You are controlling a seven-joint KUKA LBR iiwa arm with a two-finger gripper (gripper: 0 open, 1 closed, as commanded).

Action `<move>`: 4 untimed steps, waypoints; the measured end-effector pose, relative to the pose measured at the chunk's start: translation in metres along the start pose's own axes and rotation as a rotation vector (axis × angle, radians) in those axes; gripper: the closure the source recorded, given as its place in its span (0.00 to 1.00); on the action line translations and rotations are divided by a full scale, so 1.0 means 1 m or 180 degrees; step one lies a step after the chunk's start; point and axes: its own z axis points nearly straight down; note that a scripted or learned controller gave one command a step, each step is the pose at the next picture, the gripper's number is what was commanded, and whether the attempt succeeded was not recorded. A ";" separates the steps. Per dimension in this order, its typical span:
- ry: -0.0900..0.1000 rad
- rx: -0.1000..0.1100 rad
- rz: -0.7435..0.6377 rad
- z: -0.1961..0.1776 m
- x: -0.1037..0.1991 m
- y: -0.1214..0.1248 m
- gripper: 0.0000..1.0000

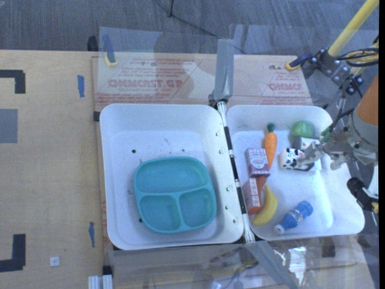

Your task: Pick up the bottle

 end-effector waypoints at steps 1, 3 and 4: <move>-0.0004 -0.0026 -0.0877 0.089 -0.001 -0.046 0.00; -0.0023 -0.0050 -0.0860 0.078 -0.004 -0.044 0.00; -0.0022 -0.0028 -0.1578 0.089 0.027 -0.055 0.00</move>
